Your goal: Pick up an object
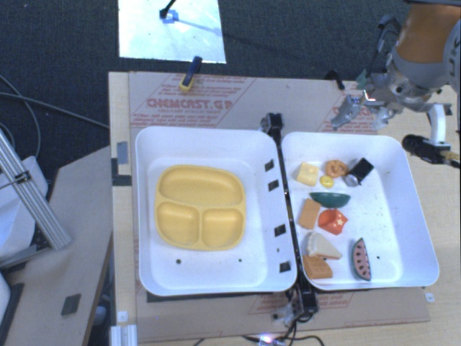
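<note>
gripper (362, 112) | 1 o'clock, above right bin (414, 215) rim | opening: cannot tell | touches nothing visible

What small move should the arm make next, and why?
Probably move the gripper down and forward over the right bin: it hangs above the bin's far rim, holding nothing, while the black block and other toy food pieces lie below it.

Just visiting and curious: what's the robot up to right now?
Two-finger gripper above right white bin's far edge, nothing visibly held. Toy food pieces, like the watermelon slice, lie untouched. Nothing blocking.
</note>
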